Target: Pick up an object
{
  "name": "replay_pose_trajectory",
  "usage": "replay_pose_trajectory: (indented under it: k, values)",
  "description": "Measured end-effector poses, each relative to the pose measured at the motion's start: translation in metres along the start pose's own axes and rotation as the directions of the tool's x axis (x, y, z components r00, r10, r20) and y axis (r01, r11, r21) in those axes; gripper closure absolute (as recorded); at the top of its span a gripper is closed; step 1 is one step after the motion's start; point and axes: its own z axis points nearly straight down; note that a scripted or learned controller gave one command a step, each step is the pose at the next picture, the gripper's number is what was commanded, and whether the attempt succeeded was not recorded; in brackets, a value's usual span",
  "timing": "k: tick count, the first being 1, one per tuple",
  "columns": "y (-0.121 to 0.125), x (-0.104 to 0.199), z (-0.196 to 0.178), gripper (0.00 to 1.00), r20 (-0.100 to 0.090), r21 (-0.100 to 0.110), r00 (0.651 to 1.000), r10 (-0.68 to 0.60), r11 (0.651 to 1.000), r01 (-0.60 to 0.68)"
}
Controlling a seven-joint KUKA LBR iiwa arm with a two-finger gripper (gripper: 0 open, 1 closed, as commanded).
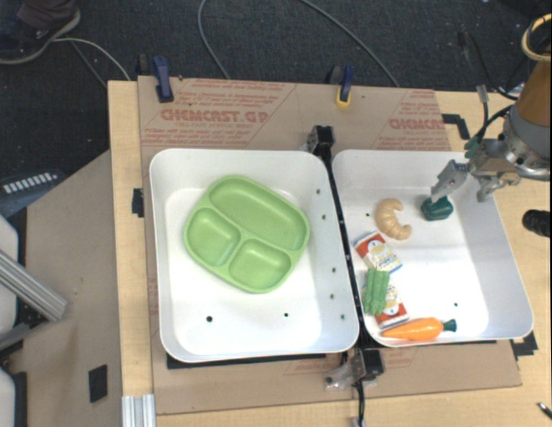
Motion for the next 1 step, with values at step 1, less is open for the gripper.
replay_pose_trajectory:
  k: [1]
  values:
    - [-0.0007,-0.0002,0.0021,0.00,-0.001,0.003,1.000,0.001,1.000,-0.001]
